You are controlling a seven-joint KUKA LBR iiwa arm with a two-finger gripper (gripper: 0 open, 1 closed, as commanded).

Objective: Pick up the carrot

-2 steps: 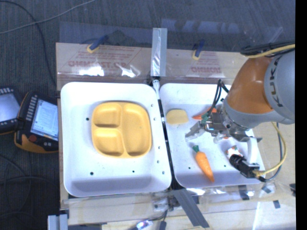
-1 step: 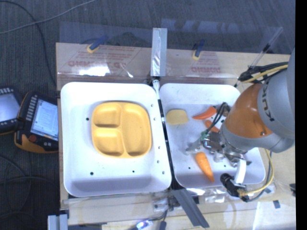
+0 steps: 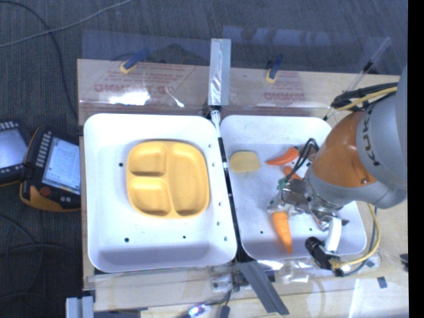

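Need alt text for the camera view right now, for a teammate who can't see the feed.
The grey and orange arm reaches into the right bin, its tool just above the top end of a carrot lying on the bin floor. A pale yellow piece and another orange piece lie farther back; the left bin holds a yellow divided plate.

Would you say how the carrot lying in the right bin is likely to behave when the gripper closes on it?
The carrot looks like moulded toy plastic, so probably stiff and light. Its tapered, rounded body may squirt out of a pinch or roll on the smooth white bin floor.
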